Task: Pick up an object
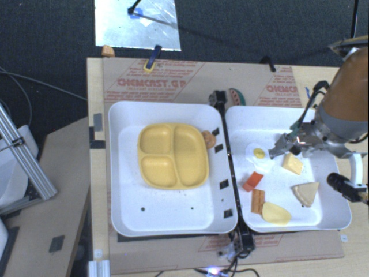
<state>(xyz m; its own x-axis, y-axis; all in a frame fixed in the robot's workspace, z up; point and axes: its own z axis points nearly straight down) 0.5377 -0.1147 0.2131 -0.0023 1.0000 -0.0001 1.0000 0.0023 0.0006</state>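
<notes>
**Bench status: arm over the right bin, nothing seen in the gripper**

The bench carries two shallow white bins side by side. The left bin holds a yellow divided plate near its centre, and a small brown cookie sits touching the plate's right rim, close to the bin's right wall.

The arm enters over the right bin from its right edge. The gripper hangs near that bin's centre; the fingers are too dark and blurred against the bin floor, so I cannot tell whether they are spread or closed, and no object is seen between them.

Candidate objects in the right bin: a fried egg just left of the gripper; a yellow cheese block just below it; a pale wedge toward the right edge; a yellow oval piece near the front edge; a red piece and an orange-brown strip toward the left wall, apart from each other.
</notes>
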